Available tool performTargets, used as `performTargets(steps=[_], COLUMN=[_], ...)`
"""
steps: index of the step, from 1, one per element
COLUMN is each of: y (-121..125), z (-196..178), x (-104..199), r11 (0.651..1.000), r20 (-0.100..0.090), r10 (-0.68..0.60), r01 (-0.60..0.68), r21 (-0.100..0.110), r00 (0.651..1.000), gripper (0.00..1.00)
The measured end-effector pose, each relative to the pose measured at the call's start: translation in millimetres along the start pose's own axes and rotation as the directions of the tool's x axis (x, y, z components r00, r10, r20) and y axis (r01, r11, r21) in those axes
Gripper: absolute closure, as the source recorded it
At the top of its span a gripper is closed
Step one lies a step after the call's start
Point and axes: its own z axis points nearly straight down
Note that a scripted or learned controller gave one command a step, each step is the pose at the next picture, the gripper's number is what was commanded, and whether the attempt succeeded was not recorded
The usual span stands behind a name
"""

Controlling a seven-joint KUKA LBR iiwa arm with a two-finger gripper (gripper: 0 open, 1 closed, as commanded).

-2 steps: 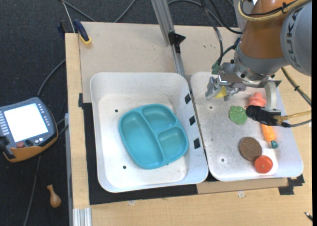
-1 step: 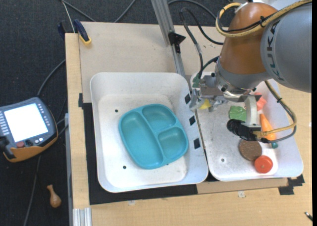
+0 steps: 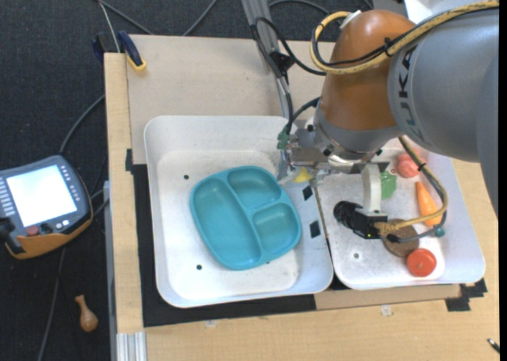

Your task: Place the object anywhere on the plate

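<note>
A teal plate [image 3: 244,215] with three compartments lies in the left white bin [image 3: 170,272], with nothing on it. My gripper [image 3: 299,165] hangs under the orange wrist band, over the divide between the two bins and just off the plate's upper right rim. A small yellow piece [image 3: 304,178] shows right below the gripper; I cannot tell whether it is held. The wrist hides the gripper's tip from above.
The right bin [image 3: 467,260] holds an orange carrot [image 3: 428,195], a red-orange round item [image 3: 406,165], a green piece [image 3: 387,186], a white piece [image 3: 370,186], a brown item [image 3: 401,244] and a red one [image 3: 422,262]. A teach pendant [image 3: 40,201] lies off the bench at left.
</note>
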Motion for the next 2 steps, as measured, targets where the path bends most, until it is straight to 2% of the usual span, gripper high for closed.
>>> performTargets(steps=[1,2], y=[-33.3,-31.9], z=[0.4,0.4], x=[44.6,41.3], r11=[1.000,1.000], r20=[0.001,0.003], r10=[0.001,0.006], r01=[-0.001,-0.006], r21=[0.002,0.000], r00=[1.000,1.000], gripper=[1.00,0.00])
